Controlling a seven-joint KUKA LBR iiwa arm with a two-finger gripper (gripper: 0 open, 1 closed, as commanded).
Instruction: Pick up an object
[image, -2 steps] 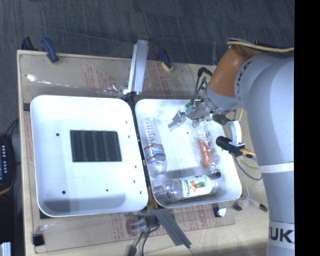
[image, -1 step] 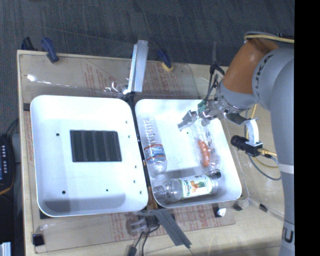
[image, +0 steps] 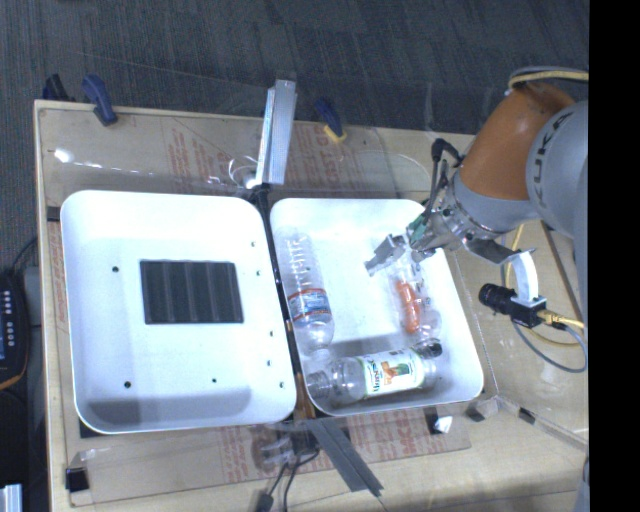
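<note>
The right bin (image: 345, 212) holds a clear water bottle (image: 305, 295) with a blue label, lying along its left wall. A second clear bottle (image: 375, 375) with an orange and green label lies along the front wall. A clear packet with orange pieces (image: 412, 305) rests near the right wall. My gripper (image: 392, 250) hangs over the bin's upper right part, right at the far end of that packet. Whether it touches the packet is unclear.
The left bin (image: 100, 240) bears a dark ribbed rectangle (image: 190, 292) in its middle. A grey metal bar (image: 277, 130) stands behind the seam between the bins. Blue clamps (image: 98, 98) sit on the bench's far edge. Cables lie right of the bins.
</note>
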